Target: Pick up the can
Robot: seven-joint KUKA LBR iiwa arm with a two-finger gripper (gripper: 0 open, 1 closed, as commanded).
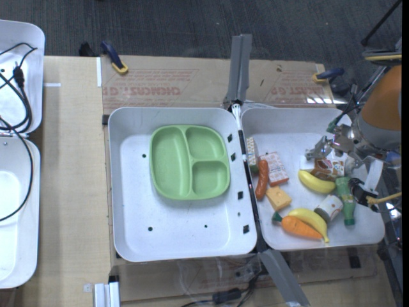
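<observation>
- The grey arm with its orange band hung over the right white plastic bin (370, 235), and its two-finger gripper (333, 151) sat low among the clutter at that bin's far right; I could not tell whether it was released or clenched, as the metal parts blurred together there.
- The small cylindrical can with a white-and-brown label (330, 206) lay on its side toward the bin's near right, touching the yellow plastic banana (312, 217) and the orange carrot (300, 228), just beside the green bottle (347, 200).
- The can was apart from the gripper, so the pick looked not yet made.
- That crowding, I judged, left little room for a clean grasp on a smooth round side.
- In the left white bin (128, 171) rested a matte pale-green divided plate (190, 162), flat and rounded at its corners.
</observation>
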